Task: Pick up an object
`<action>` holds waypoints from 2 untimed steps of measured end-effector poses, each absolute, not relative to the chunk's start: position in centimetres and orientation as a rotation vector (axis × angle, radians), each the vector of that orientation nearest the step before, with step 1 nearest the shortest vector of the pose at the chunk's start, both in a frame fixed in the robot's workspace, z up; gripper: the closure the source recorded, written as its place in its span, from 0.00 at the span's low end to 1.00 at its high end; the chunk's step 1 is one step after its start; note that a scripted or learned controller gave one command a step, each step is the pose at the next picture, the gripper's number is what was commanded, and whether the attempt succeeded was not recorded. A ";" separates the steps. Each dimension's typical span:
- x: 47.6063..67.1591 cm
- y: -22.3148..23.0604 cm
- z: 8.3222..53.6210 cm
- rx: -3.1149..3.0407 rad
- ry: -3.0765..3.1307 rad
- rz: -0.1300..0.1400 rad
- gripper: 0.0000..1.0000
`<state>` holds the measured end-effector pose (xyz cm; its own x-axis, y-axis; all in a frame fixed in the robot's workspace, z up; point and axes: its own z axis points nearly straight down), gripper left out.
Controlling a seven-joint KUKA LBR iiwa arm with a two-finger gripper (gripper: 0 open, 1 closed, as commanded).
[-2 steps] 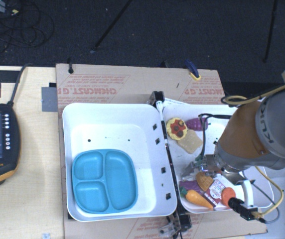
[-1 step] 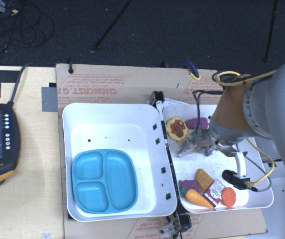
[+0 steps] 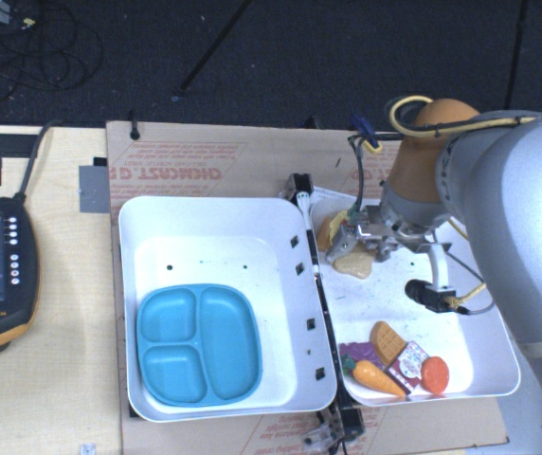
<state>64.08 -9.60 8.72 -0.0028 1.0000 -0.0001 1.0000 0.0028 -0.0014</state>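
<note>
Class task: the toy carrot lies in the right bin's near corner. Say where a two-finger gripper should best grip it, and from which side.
Grip the carrot across its thick orange middle, coming straight down. It lies flat, slanting, with purple grapes and a red-and-white packet close alongside, so the fingers probably fit best set across its narrow width.

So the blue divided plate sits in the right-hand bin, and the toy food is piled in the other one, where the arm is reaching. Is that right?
Not quite. The camera view shows the blue divided plate in the left bin, not the right. The rest holds: the toy food, such as the carrot, lies in the other bin, and the gripper is reaching there.
</note>
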 end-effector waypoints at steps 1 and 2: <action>62.3 -9.7 8.7 -2.219 -2.218 0.005 0.00; 64.4 -8.3 8.7 -2.219 -2.220 0.004 0.00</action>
